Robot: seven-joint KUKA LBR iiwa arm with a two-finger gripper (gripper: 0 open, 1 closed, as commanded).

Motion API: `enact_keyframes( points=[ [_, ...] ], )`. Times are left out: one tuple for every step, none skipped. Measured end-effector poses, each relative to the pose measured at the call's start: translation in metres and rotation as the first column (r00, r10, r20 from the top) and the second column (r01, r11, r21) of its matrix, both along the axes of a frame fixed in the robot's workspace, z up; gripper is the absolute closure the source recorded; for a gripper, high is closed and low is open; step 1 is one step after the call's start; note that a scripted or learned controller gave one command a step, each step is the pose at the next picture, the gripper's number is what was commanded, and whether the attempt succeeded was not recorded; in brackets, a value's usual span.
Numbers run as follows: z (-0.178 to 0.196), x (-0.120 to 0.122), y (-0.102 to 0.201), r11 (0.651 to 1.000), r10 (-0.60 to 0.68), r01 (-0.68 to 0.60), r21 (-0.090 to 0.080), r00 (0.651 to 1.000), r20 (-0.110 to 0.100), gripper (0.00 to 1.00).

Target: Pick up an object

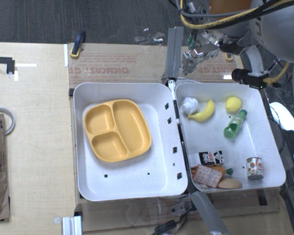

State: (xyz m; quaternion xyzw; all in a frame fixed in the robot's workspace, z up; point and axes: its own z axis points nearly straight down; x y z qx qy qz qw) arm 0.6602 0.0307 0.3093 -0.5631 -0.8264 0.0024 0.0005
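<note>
The right bin (269,131) holds a banana (204,111) beside a crumpled white lump (188,105), a lemon (233,104) and a green bottle (234,124). Toward its front lie a black-and-white carton (211,157), a small can (255,168), a reddish snack packet (207,176) and a tan oval piece (229,183). My gripper (195,58) hangs high behind the right bin's back left corner, over the cardboard. It is well apart from every object, and nothing hangs from it.
The left bin (88,180) carries a yellow divided plate (117,130). A grey divider (175,116) runs between the bins. Cables and the arm (264,13) crowd the top right. A blue-and-yellow tool (78,43) lies on the cardboard at the back left.
</note>
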Motion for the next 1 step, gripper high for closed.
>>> enact_keyframes(
  points=[
    [0.0709,0.0007,0.0156,0.918,0.397,-0.397,0.001,0.918,0.002,1.0]
  ],
)
